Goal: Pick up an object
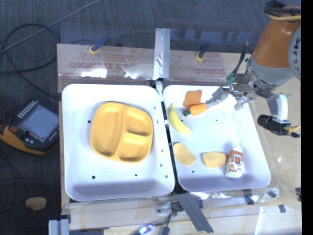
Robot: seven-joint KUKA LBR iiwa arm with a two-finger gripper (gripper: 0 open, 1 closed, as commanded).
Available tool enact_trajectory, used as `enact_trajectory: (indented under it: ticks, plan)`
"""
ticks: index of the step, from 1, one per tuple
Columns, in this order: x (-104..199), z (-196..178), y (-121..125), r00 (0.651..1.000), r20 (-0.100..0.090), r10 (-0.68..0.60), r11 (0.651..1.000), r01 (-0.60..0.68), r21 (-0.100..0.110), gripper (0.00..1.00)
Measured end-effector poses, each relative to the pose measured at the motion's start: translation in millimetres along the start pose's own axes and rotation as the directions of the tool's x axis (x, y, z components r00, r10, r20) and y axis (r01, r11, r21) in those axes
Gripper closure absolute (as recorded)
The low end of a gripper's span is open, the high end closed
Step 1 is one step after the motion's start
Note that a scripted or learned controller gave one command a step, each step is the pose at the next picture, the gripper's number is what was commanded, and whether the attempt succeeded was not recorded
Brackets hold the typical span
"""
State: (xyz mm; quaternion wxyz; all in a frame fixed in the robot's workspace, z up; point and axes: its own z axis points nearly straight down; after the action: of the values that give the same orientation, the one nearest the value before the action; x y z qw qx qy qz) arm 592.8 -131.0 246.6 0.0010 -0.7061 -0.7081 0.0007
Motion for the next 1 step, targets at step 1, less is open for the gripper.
enact_trajectory:
  ticks: [1]
  plan:
    - [18.2, 153.2, 0.0, 0.994, 0.000, 0.114, 0.994, -0.114, -0.001, 0.00]
